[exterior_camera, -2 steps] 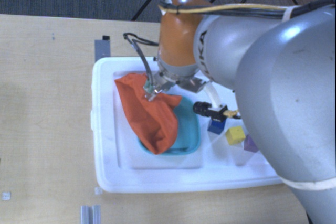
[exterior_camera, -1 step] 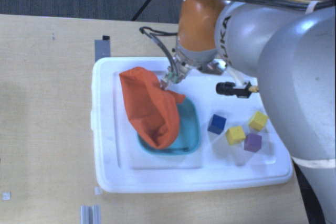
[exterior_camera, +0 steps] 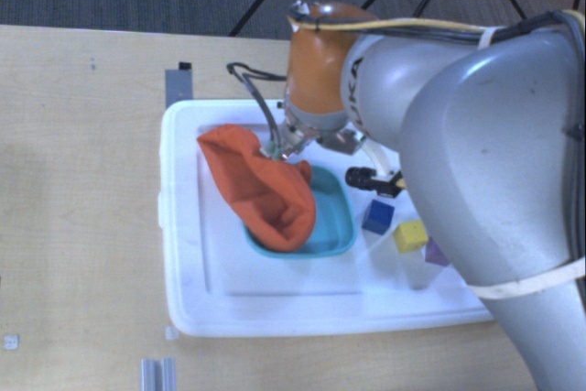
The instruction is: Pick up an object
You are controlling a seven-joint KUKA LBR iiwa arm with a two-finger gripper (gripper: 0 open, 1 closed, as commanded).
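Closest to us is the big grey arm (exterior_camera: 494, 197). It comes in from 3 o'clock and covers the right end of the white bin (exterior_camera: 183, 288).

Now from the left. An orange cloth (exterior_camera: 261, 183) lies in the bin, toward 9 o'clock from the bin's middle. It is bunched up and lies half over a blue dish (exterior_camera: 331, 220), hiding the dish's left part. The dish peeks out at 4 o'clock of the cloth. The gripper (exterior_camera: 286, 151) is down at the cloth's top edge, at about 1 o'clock of the cloth, touching it or very close. I cannot tell if it is clenched or let go, because the orange wrist hides its tip. At 3 o'clock of the dish sits a small blue cube (exterior_camera: 377, 217). Just beside the cube, at 4 o'clock, is a yellow block (exterior_camera: 410, 236).

I think the cloth is the thing to pick up. It looks soft, light and floppy. It will not break. It will likely sag when lifted, and one end may drag on the dish. A good place to pinch is a thick fold, like the one near the top edge, not a flat thin bit.
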